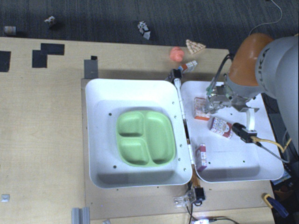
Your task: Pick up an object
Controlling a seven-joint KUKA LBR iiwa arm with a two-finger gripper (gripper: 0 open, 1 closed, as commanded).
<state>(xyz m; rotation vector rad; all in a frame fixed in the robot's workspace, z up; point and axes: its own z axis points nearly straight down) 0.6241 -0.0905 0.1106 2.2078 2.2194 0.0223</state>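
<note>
On the table (42, 139) we find two white bins side by side. The left bin (100, 101) holds a green divided tray (145, 137) lying flat in its middle. At the seam, leaning on the right bin's (261, 169) near-left wall, lies a small dark-red packet (201, 156). Further right, a white-and-orange packet (202, 108) sits in the far part of that bin, with a red-and-white packet (220, 126) just beside it. Our pincer (216, 99) hangs at the white-and-orange packet's right edge; we cannot tell how wide it stands. Beyond the bins, an orange ball (177, 54) rests on the table.
</note>
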